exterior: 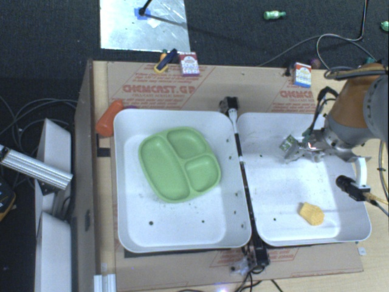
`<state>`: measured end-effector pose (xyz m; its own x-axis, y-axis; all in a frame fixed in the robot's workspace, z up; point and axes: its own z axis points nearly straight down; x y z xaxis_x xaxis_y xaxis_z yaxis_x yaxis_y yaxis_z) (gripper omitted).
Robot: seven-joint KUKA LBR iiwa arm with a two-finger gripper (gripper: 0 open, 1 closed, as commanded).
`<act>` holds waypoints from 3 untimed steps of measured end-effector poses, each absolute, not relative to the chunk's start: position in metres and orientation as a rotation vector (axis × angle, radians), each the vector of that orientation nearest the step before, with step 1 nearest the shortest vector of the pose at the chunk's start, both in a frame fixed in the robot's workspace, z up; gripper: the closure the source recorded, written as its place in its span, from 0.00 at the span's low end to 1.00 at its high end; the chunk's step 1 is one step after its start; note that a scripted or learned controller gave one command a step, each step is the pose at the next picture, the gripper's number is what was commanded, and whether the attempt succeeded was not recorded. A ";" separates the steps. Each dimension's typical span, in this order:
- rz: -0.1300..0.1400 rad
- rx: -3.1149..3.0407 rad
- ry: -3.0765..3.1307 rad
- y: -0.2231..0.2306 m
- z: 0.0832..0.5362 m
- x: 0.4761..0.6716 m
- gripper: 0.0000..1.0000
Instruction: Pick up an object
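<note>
A yellow chunk (311,213) lies in the right bin (273,230), near its front right corner. My gripper (296,148) is low over the upper middle of that bin, well behind and slightly left of the chunk. The grey wrist and orange band (355,105) rise behind it to the right. A small grey-green piece (287,144) sits at the gripper's left tip; whether it is a separate object is unclear. A green divided plate (179,163) rests in the left bin (140,230).
An orange item (108,117) lies outside the left bin's far left corner. Two small red-and-white boxes (189,64) (302,75) and a yellow-blue tool (164,61) sit on the cardboard behind the bins. A black fitting (352,188) hangs over the right bin's right rim.
</note>
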<state>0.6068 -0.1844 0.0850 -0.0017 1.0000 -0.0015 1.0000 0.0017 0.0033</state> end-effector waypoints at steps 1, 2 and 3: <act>0.004 2.213 2.226 -0.151 0.085 0.645 0.00; 0.004 2.207 2.226 -0.152 0.096 0.646 1.00; 0.005 2.214 2.225 -0.077 0.186 0.610 1.00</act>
